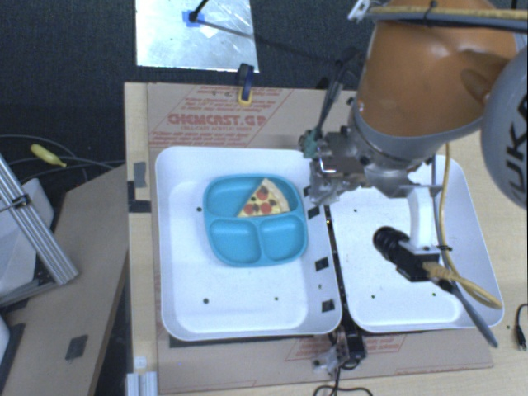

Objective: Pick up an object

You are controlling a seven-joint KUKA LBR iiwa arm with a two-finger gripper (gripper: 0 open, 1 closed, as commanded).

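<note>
Camera view is showing the gripper (330, 180) hanging mid-frame by the blue plate (247, 242) with its pizza slice (266, 199), so it could be bumping the rim.

Dark blue carpet (66, 64) covered the far floor, a shiny foil sheet (195, 23) lay on it, and an aluminium frame (29, 221) leaned at the left over a tan bench (99, 287).
</note>
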